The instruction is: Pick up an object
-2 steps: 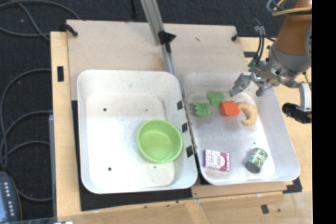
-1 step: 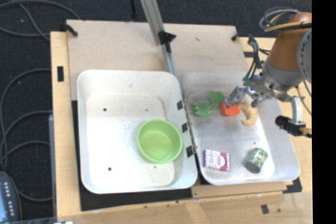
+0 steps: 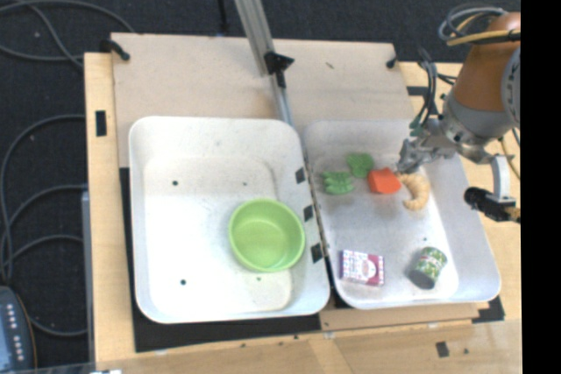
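Nearest the camera, a small pink-and-white packet (image 3: 361, 267) and a green-patterned can (image 3: 428, 265) lie by the right bin's (image 3: 469, 228) front edge. Further back sit two green lumps (image 3: 337, 182) (image 3: 358, 163), an orange block (image 3: 382, 181) and a tan curved piece (image 3: 416, 191) touching it. The gripper (image 3: 412, 157) hangs just behind the block and the tan piece, gripping nothing; how wide it stands I cannot tell. Likely target: the orange block, probably light and stiff, best pinched across its flat sides. Room is tight on the tan side, freer toward the green lumps. A green bowl (image 3: 266, 235) rests near the left bin's (image 3: 158, 188) front right corner.
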{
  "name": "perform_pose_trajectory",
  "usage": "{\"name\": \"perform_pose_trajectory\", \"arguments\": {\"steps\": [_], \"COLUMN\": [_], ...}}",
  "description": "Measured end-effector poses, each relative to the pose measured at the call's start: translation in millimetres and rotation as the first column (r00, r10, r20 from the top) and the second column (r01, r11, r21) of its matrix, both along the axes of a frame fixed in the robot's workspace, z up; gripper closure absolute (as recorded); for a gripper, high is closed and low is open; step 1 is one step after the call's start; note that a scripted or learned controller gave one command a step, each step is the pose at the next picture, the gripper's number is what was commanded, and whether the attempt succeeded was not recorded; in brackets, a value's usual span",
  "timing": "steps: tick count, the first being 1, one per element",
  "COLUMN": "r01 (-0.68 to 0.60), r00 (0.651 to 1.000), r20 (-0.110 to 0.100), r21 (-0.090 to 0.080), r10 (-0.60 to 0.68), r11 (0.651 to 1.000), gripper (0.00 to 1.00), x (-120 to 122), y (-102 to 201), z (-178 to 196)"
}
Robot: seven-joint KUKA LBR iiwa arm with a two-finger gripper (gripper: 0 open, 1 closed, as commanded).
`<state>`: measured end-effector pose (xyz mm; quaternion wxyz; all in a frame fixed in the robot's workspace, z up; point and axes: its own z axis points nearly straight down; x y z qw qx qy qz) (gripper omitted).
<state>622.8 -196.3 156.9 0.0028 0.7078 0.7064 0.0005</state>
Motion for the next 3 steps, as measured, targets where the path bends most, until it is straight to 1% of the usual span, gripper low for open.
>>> {"name": "perform_pose_trajectory", "arguments": {"steps": [1,2,3], "r01": [-0.001,-0.003,-0.008], "r00": [1.000,1.000,1.000], "r20": [0.002,-0.001,-0.004], "r21": [0.000,0.002,0.004], "r10": [0.001,0.003,0.008], "r11": [1.000,1.000,1.000], "gripper": [1.00,1.00,1.00], "x": [-6,-5,8], "y": [-7,-9,40], "z": [59,75,67]}}
